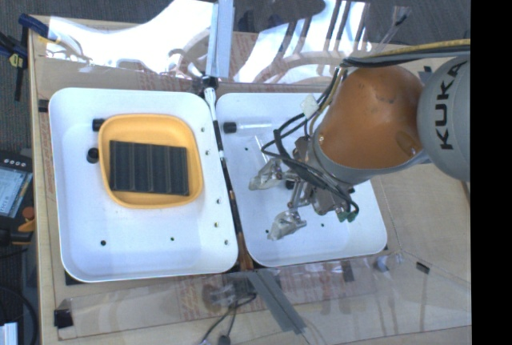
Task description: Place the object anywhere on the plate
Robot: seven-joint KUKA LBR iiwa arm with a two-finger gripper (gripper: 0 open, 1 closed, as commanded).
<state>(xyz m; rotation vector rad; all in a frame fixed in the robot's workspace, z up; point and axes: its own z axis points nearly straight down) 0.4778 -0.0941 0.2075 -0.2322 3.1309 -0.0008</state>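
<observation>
A yellow plate [149, 160] with a dark ridged centre lies in the left bin [80, 231], toward its back. My gripper [274, 203] hangs over the middle of the right bin [360, 243], pointing left. Its two metal fingers [264, 178] are spread apart, with only white bin floor showing between them. A small pale thing [310, 104] peeks out at the back of the right bin, just beside the arm's orange band [372, 119]; the arm hides most of it and I cannot tell what it is.
A raised divider [224, 175] separates the two bins. Black cables [284, 145] loop off the wrist above the right bin. A clear shiny panel [216, 31] stands behind both bins. The bulky arm covers the right bin's right half.
</observation>
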